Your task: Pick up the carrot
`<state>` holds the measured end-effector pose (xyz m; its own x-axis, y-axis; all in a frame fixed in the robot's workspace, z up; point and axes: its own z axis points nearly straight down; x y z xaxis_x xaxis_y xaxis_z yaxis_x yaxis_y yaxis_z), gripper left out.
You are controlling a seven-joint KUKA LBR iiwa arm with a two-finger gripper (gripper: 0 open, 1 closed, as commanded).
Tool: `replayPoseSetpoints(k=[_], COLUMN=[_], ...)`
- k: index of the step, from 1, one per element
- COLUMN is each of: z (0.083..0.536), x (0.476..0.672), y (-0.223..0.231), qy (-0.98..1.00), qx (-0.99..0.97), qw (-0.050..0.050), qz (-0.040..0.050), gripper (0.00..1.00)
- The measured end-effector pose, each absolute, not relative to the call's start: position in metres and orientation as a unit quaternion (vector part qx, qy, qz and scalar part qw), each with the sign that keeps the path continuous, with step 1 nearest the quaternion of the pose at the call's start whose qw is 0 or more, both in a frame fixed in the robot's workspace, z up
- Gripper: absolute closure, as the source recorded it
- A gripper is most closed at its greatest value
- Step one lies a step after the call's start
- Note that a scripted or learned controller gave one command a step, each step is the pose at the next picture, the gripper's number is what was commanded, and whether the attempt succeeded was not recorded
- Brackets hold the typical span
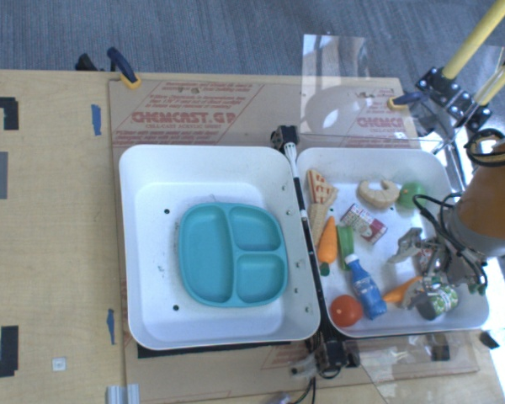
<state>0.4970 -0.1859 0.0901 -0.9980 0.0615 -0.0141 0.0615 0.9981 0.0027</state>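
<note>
Two shallow white bins sit side by side on the bench, and the divider [301, 217] between them serves as the landmark. Left of the divider, the left bin [143, 225] holds a teal sectioned plate [233, 255] lying flat near its middle. Right of the divider, the right bin [467, 310] carries a scatter of toy food.

Just right of the divider, about halfway along it, lies the carrot [326, 242], orange, pointing along the divider with its blunt end toward the near edge. It touches a waffle-patterned cone [320, 194] that lies farther up the divider, and a small green piece [345, 244] rests against its right side. Below the carrot, a blue bottle [366, 289] lies tilted, and a red tomato [346, 310] sits beside the bottle's lower end, close to the divider's near end. A red-and-white carton [364, 224] lies right of the carrot. Farther from the divider are a tan bagel-like piece [379, 194] and a green ball [411, 194].

The gripper [433, 280] hangs low at the side of the right bin far from the divider, well apart from the carrot. Cables and clutter crowd its tip, so how far its jaws stand apart cannot be told. A second small orange piece [398, 293] and a grey-green lump [433, 303] lie right by it; whether either is touched is unclear.
</note>
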Motion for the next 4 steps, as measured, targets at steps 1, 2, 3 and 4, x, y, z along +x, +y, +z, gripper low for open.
replayPoseSetpoints(k=[1, 2, 3, 4], z=[0.091, 0.104, 0.103, 0.09], x=[0.485, 0.49, 0.489, 0.523], y=[-0.113, -0.113, -0.113, -0.151], qy=[0.999, 0.999, 0.999, 1.0], qx=[0.031, 0.03, 0.03, 0.008], qw=[0.009, 0.015, 0.015, 0.007], qz=[-0.0004, -0.0014, -0.0009, 0.0009], gripper=[0.0, 1.0, 0.0, 0.0])
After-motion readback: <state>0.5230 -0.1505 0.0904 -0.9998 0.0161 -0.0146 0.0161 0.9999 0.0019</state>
